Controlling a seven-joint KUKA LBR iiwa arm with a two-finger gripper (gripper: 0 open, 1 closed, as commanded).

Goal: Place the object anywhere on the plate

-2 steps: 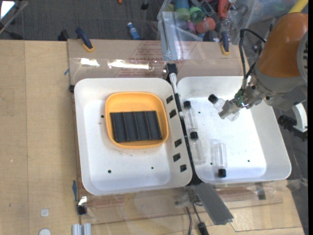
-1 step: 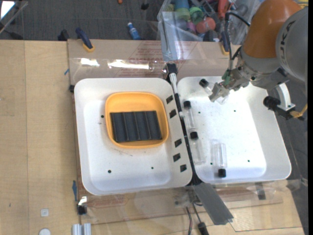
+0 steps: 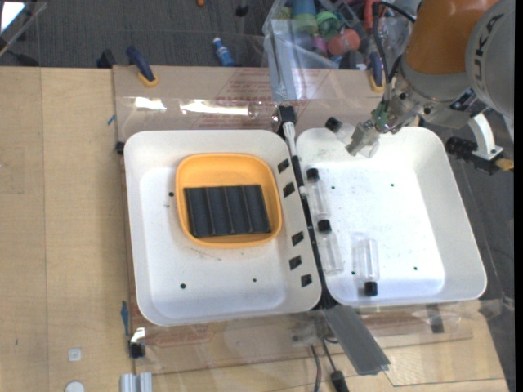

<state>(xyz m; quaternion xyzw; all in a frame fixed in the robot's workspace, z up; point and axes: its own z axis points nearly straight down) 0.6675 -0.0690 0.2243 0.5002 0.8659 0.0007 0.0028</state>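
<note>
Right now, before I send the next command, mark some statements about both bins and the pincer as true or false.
1. A dark ridged block lies on the orange plate. True.
2. The plate sits in the right bin. False: it is in the left bin.
3. A clear bottle with a black cap lies in the right bin. True.
4. The pincer hovers over the plate. False: it is over the right bin's far edge.
</note>
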